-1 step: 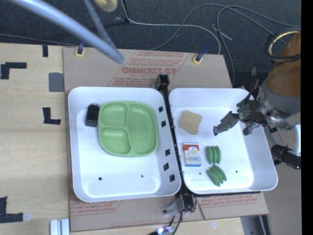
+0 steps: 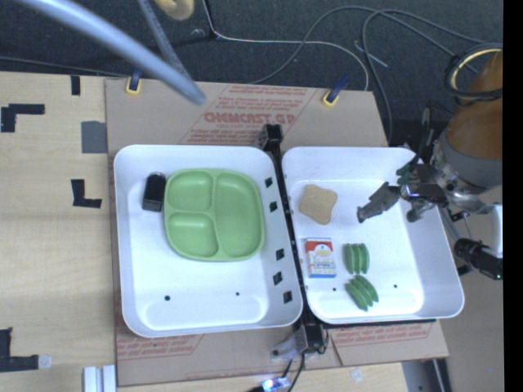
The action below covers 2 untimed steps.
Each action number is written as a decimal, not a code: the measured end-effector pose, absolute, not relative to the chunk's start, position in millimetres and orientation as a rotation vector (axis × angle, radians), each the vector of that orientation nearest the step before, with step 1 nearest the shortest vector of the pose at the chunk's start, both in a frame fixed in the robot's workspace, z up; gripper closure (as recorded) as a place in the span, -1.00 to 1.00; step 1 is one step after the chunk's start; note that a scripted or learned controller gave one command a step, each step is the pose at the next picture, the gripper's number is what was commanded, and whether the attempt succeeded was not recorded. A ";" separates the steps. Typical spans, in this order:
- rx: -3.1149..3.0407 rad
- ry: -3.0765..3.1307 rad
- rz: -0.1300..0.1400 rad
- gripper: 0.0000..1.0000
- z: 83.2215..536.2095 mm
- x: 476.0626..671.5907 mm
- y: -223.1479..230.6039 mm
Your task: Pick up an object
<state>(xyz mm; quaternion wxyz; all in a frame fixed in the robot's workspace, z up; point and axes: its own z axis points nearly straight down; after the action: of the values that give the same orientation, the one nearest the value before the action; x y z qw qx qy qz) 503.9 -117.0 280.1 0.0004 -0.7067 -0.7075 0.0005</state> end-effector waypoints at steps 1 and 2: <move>-2.217 -2.217 0.008 -1.00 216.8 506.0 -120.3; -2.216 -2.219 0.007 -1.00 171.0 510.1 -116.4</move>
<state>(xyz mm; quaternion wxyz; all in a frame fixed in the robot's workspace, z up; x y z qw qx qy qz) 510.1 -116.4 171.0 0.0025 -0.7066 -0.7076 0.0022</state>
